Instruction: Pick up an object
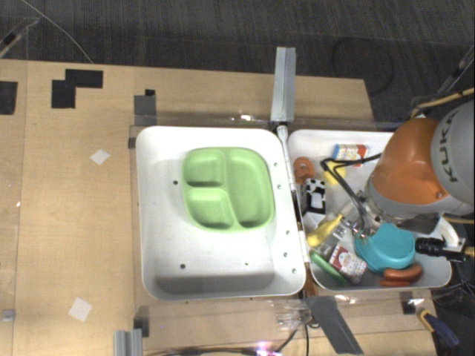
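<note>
The arm reaches into the right bin (386, 138) from the right, its orange band (408, 162) over the bin's middle. The gripper (355, 227) points down among a pile of small objects at the bin's lower half. Beside it lie a teal bowl (387, 248), a yellow item (324, 231), a red and white packet (346, 259), a green piece (326, 265) and a brown sausage-shaped toy (401, 276). The wrist hides the fingertips, and no object shows between them.
The left bin (159, 199) holds a green divided tray (225, 188). In the right bin's upper part lie a black and white item (316, 196), a brown object (301, 169) and a small colourful box (349, 153). A metal post (283, 84) stands between the bins.
</note>
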